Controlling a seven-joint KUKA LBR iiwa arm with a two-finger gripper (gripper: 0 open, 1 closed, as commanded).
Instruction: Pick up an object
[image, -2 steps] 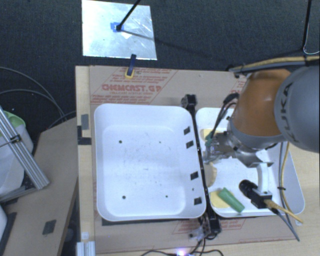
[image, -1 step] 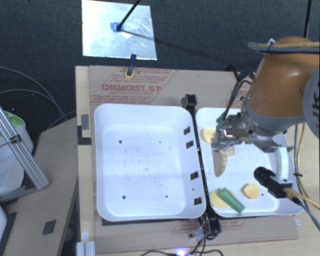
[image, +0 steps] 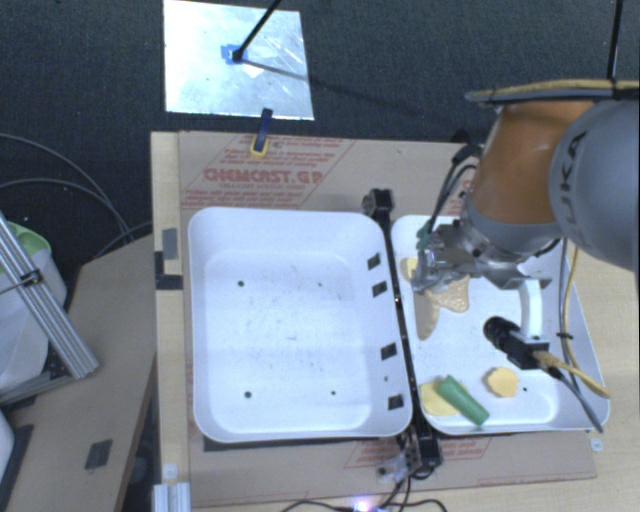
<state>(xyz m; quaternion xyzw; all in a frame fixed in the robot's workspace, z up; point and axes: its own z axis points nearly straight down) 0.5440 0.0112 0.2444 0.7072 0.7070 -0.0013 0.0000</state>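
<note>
**Gripper low over the right bin's far corner**

I reached in from the right, my gripper (image: 432, 262) down in the right bin (image: 570, 405) near its left wall. A tan, flat object (image: 452, 293) lay just beneath and beside it; I could not tell whether I touched it, or how my grip stood. 3 more things lay near the front: a green stick (image: 462, 398) across a yellow piece (image: 434, 399), and a small yellow lump (image: 502, 382). The left bin (image: 290, 320) sat alongside.
</note>
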